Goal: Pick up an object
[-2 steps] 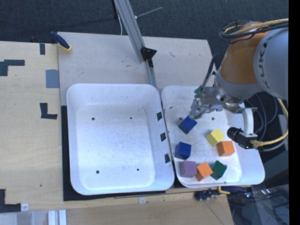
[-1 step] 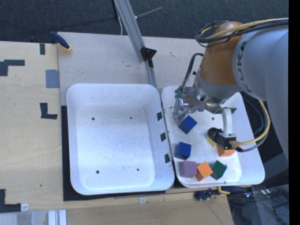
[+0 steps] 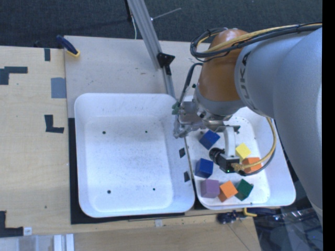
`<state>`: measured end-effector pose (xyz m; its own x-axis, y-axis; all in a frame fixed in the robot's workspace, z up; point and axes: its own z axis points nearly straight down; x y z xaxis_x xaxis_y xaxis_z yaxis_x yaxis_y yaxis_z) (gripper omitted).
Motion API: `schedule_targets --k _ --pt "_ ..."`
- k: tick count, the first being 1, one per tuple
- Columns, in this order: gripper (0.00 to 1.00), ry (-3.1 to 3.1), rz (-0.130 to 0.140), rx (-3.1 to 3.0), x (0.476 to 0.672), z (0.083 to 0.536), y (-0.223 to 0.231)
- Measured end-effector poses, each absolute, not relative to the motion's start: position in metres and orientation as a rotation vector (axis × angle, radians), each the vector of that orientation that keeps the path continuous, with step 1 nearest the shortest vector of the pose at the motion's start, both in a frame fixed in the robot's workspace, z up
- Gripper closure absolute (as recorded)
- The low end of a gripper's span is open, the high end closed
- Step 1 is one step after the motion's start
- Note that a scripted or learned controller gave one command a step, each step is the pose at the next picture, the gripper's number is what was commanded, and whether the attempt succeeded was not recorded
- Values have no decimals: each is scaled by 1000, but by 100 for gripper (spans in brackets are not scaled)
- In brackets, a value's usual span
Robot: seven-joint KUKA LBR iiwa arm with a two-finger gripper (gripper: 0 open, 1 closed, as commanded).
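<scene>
My gripper (image 3: 213, 131) hangs below the orange band of the arm, over the upper part of the right bin (image 3: 276, 188). A blue block (image 3: 209, 139) lies directly under it, partly covered by the gripper body. Below that lie a second blue block (image 3: 204, 167), a yellow block (image 3: 243, 151) and an orange block (image 3: 252, 163). Along the bin's near side sit a purple block (image 3: 210, 187), another orange block (image 3: 227, 190) and a green block (image 3: 244, 189). The arm hides the far part of this bin.
The left bin (image 3: 84, 114) sits beside the right one, their rims meeting near the gripper. A grey metal bar (image 3: 148, 30) slants down from the top to the bins' far edge. A blue and yellow tool (image 3: 68, 45) lies on the bench at the far left.
</scene>
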<state>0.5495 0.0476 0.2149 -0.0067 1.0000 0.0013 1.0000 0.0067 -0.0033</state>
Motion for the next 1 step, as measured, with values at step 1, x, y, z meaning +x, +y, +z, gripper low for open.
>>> schedule_targets --k 1 --pt "100 -2229 -1 -2211 544 230 100"
